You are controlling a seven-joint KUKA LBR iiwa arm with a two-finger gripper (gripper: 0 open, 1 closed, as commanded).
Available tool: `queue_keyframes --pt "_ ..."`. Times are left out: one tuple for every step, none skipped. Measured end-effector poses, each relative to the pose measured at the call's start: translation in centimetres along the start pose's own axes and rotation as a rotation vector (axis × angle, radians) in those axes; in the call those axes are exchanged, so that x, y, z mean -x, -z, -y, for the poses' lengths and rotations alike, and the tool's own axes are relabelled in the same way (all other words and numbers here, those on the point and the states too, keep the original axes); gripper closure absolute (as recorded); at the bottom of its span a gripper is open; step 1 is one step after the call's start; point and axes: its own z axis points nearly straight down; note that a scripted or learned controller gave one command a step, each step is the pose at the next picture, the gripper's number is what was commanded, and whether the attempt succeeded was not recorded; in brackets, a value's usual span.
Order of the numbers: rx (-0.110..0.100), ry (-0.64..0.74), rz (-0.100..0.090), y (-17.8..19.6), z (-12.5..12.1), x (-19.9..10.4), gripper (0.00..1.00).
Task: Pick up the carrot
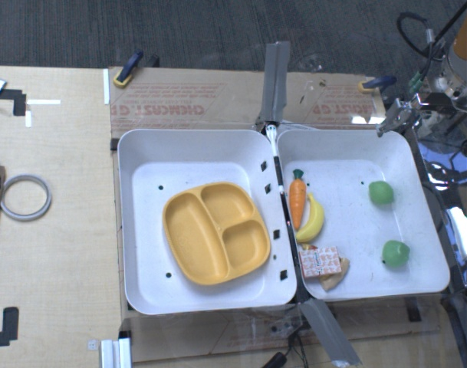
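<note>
Nothing done yet: we see orange tapered carrot untouched against yellow banana, gripper parked at 2 o'clock, grip state unclear.

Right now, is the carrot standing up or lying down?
Lying down. The carrot rests flat in the right bin, leafy end toward the far wall, alongside the banana.

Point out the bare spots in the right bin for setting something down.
Free: the floor between the yellow banana and the two green balls, and the strip behind them. Crowded: the left wall, where the orange carrot, banana and small printed carton cluster.
</note>
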Motion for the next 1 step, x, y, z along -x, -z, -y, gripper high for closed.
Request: queue_keyframes --pt "0.000 0.125 0.000 0.41 -1.11 -7.03 0.00"
